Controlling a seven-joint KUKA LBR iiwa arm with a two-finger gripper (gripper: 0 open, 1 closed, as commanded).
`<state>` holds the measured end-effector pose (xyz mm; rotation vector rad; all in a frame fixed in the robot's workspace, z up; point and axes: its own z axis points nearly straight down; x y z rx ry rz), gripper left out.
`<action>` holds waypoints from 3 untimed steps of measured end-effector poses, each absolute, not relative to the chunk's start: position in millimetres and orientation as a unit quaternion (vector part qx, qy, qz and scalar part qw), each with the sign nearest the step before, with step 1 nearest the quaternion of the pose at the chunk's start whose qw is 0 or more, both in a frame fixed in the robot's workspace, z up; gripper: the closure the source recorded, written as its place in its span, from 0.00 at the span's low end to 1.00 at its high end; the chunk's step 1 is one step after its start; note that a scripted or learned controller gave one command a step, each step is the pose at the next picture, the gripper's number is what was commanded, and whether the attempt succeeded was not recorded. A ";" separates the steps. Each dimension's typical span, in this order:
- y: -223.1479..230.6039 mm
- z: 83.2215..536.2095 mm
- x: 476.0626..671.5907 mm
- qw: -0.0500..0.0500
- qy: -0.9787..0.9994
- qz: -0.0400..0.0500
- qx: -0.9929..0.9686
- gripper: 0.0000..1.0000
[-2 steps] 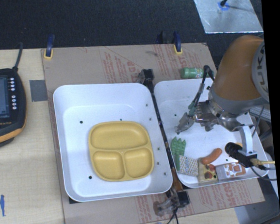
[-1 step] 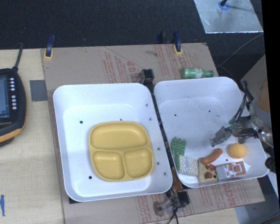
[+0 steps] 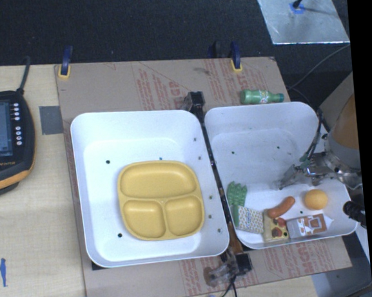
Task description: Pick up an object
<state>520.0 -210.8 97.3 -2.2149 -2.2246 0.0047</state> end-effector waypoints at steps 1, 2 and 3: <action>-211.9 107.9 520.3 0.001 -0.710 0.002 -0.704 1.00; -147.9 144.2 485.2 0.001 -0.710 0.001 -0.705 1.00; -143.5 123.1 476.0 0.001 -0.709 0.001 -0.705 1.00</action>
